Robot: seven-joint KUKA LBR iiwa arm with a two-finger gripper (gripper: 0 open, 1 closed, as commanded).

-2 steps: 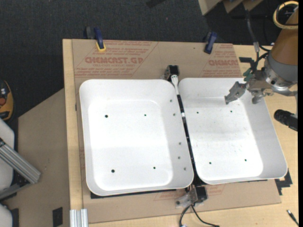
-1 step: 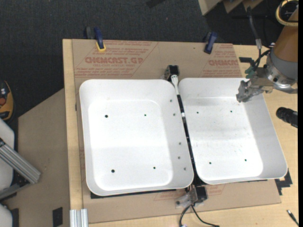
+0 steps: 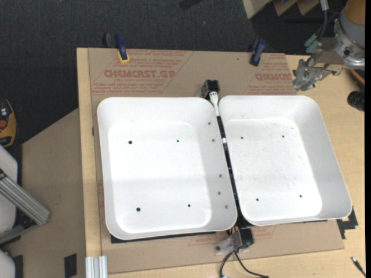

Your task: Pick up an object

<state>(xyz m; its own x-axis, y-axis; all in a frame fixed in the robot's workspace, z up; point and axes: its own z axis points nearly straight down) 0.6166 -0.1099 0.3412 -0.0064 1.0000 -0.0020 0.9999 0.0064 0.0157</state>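
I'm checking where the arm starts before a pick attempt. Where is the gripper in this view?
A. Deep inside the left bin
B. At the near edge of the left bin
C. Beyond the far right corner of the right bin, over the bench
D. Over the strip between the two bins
C: the gripper hangs at the upper right, just outside the far corner of the right bin, over the bench.

Two shallow white bins sit side by side on the worktop (image 3: 174, 74), the left bin (image 3: 110, 155) touching the right bin (image 3: 324, 149) along a dark seam. Two blue clamps (image 3: 121, 47) (image 3: 257, 51) grip the board's far edge. Dark carpet (image 3: 58, 16) lies beyond.
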